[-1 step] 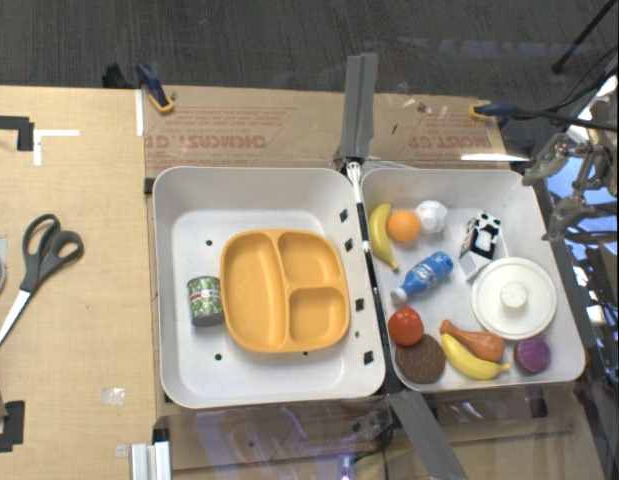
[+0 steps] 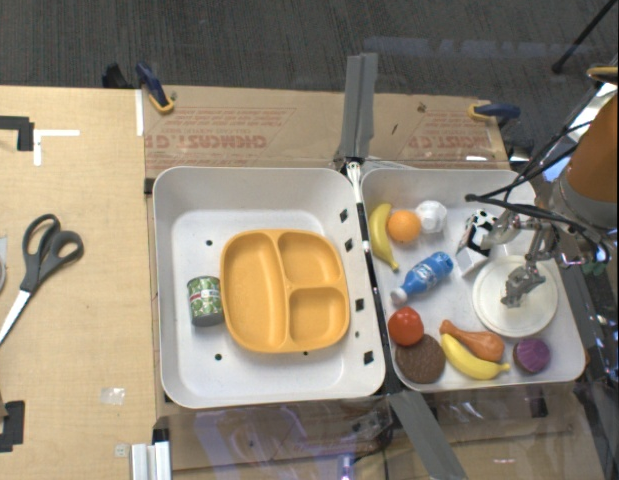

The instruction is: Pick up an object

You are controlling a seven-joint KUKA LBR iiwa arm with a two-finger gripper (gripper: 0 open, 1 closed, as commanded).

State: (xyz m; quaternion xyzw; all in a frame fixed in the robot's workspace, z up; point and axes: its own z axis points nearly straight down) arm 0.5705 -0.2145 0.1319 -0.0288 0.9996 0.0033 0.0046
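My gripper [image 2: 519,286] hangs over the white plate [image 2: 509,313] in the right bin [image 2: 574,363]; I cannot tell how it is set. The bottle [image 2: 425,273] lies just left of me, long axis slanted, cap end down-left toward the tomato [image 2: 405,324]. Below me the banana [image 2: 472,359] lies flat by the near wall, a carrot [image 2: 474,339] touching it, a purple ball [image 2: 531,354] beside. An orange [image 2: 403,226] sits up-left. Bare floor shows between plate and bottle.
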